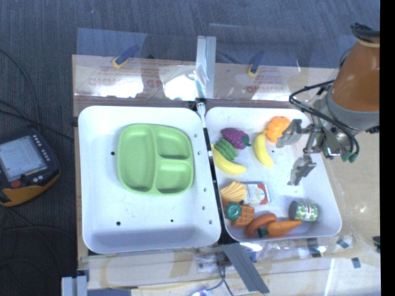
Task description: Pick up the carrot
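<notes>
Right white bin (pixel 327 190) crowded with toy food, grey arm's gripper (pixel 296 153) hovering over its upper right, fingers spread with nothing between, carrot (pixel 285 227) well apart below, along the near wall beside a green can (pixel 304 211)

Two bins (pixel 92 184), one green tray (pixel 155 159), two bananas (pixel 263 150), one carrot (pixel 282 227), one can (pixel 304 211), one bunch of grapes (pixel 236 136).

Arm (pixel 361 73) cut off at right edge, apparently.
</notes>
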`<state>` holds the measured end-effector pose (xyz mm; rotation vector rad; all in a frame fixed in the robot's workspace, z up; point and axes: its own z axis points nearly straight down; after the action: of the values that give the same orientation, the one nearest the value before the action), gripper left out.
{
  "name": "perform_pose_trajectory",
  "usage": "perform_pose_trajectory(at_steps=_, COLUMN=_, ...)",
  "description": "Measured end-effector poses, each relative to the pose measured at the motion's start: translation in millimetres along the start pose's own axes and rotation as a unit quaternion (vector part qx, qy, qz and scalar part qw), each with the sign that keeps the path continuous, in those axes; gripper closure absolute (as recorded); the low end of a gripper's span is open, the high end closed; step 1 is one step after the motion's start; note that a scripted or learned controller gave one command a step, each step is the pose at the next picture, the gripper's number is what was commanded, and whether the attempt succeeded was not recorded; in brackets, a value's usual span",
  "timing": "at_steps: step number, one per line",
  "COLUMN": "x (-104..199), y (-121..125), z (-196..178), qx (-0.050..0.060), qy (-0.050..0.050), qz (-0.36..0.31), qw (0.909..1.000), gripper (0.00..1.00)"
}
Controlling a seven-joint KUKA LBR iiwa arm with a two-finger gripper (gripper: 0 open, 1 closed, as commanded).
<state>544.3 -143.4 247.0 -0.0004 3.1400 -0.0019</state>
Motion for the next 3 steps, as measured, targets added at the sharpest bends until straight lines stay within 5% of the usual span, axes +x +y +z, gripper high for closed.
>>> perform_pose_trajectory(at_steps=1, x=-122, y=-41, z=93, qx=-0.001, qy=0.005, qz=0.083, qw=0.9966, gripper=0.0)
perform_pose_trajectory(at_steps=2, x=-125, y=-42, z=86, qx=0.001, qy=-0.001, qz=0.083, qw=0.9965, gripper=0.0)
perform_pose_trajectory(at_steps=3, x=-125, y=-54, z=138, qx=0.002, qy=-0.006, qz=0.034, qw=0.9994, gripper=0.0)
